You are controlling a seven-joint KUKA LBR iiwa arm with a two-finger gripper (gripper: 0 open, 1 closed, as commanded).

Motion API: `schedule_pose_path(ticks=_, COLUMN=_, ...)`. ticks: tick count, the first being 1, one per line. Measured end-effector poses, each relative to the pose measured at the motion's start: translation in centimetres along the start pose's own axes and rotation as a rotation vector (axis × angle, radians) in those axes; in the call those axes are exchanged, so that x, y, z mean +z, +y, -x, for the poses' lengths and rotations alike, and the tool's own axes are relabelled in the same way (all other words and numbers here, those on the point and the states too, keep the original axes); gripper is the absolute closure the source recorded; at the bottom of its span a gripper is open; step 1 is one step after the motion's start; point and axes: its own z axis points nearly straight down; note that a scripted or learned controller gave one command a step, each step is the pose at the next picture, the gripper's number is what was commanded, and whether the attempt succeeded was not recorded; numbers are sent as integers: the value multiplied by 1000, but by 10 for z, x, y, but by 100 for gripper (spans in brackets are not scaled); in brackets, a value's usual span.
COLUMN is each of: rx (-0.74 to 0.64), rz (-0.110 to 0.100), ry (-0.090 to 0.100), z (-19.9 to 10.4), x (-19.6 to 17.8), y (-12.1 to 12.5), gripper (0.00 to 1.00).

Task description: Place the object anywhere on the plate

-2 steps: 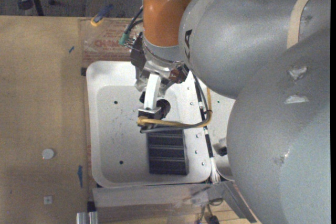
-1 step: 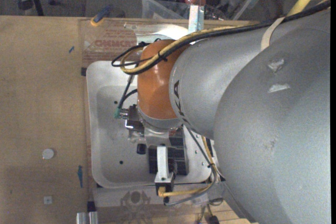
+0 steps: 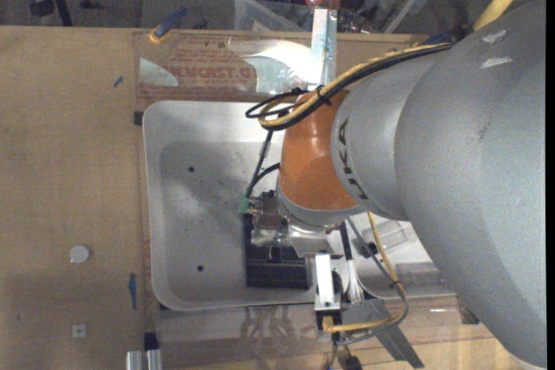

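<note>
Apparently the grey arm with the orange band (image 3: 316, 160) hangs low over part of the shallow white bin (image 3: 173, 212), so I cannot tell if its grasp is open or closed, nor where the object lies.

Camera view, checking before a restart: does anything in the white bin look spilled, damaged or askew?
Nothing stands out. The white bin has two small dark specks and faint grey scuffing on its floor; the arm covers its right part.

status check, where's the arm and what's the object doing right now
Arm down over left bin, lower right corner in view. Grip: cannot tell. Object and plate: cannot tell, arm covers the right side.
</note>
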Motion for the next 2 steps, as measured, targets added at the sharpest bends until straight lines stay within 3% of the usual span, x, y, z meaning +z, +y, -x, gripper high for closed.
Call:
schedule_pose_path(ticks=1, rx=182, rz=8, ry=16, z=27, x=46, y=7, gripper=100)
schedule_pose_path(ticks=2, rx=4, rz=3, ry=0, z=105, x=-43, y=13, gripper=100)
